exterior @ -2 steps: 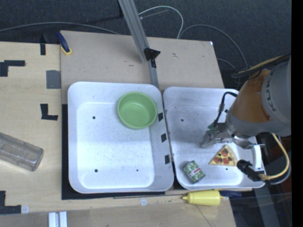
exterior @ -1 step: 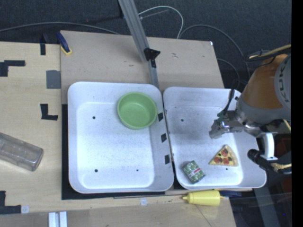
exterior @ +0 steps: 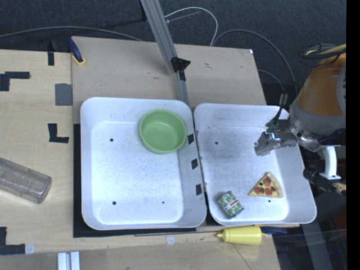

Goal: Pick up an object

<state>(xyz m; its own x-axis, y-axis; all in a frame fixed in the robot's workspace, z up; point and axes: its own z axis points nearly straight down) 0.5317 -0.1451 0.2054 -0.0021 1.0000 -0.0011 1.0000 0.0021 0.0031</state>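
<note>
Down at the near edge a yellow bottle (exterior: pixel 243 235) lies on its side just outside the right bin (exterior: pixel 236 120), and right behind it, inside that bin, sit a small green packet (exterior: pixel 230 203) and a toy pizza slice (exterior: pixel 266 186) close together. Up above the slice hangs the gripper (exterior: pixel 264 146), over the bin's right half, nothing visibly in it, though how far its fingers are parted I cannot tell. Over in the left bin (exterior: pixel 101 167), a green bowl (exterior: pixel 162 131) rests at the far right corner.
</note>
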